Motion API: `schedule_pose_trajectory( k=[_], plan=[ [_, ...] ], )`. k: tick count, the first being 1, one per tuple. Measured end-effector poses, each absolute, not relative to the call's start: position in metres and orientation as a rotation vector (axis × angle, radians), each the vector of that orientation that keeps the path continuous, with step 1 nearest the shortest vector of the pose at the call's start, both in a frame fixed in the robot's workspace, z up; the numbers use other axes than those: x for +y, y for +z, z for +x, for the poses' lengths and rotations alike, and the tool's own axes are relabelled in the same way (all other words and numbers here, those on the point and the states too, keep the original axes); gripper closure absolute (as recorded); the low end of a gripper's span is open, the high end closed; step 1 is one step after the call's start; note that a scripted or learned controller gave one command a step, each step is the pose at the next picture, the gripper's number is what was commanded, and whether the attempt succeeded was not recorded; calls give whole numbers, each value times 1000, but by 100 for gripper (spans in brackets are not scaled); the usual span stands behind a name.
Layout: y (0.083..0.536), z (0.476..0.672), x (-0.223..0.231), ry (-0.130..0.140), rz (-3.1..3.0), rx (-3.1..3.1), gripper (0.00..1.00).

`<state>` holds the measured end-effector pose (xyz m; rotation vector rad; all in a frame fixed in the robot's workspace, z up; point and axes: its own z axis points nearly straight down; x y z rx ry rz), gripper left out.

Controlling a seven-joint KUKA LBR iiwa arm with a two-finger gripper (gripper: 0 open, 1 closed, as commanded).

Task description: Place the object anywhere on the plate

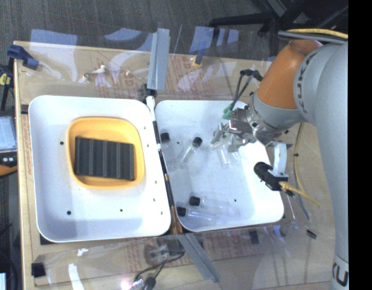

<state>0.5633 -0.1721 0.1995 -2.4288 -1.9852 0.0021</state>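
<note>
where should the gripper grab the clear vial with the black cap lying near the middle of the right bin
Probably across the clear vial's glass body, coming straight down from above. It lies flat on the right bin's floor, slanted, black cap toward the far side, so closing across its narrow width, below the cap, suits it best. The gripper is just to its right.

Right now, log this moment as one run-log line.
arm: over right bin | gripper: low over clear vials, grasp unconfirmed | yellow plate: in left bin, holds dark ridged insert only | placement: not done

arm [322, 71]: grey, orange band, reaches in from the right | wrist: bent down | gripper [225, 139]: low, pointing left
</note>
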Motion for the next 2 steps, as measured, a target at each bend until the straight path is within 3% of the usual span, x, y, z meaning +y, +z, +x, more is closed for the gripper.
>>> schedule_pose_trajectory(
  k=[1,2],
  plan=[
    [218,551,-120,4,-2137,-2296,100],
    [205,585,-79,2,-1778,-2589,100]
  ],
)
